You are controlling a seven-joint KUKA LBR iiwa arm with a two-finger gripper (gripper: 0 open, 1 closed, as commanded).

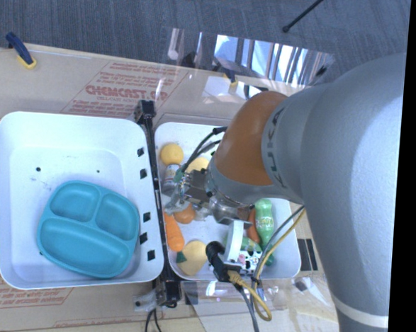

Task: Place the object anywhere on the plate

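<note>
A light blue plate (90,227) with three compartments lies in the left bin (25,142), with nothing on it. My gripper (182,193) is low in the right bin (286,263), above its left half. Around it lie a yellow round fruit (170,153), a second yellow piece (198,165) partly under the wrist, an orange piece (184,215) just below the gripper, an orange carrot (174,232) and a yellow lemon (194,256). A green bottle (264,216) lies further right. The arm hides much of this bin.
A black divider (148,166) with clips runs between the two bins. The big grey arm (335,171) covers the right side of the bench. A clear sheet (201,62) stands behind the bins.
</note>
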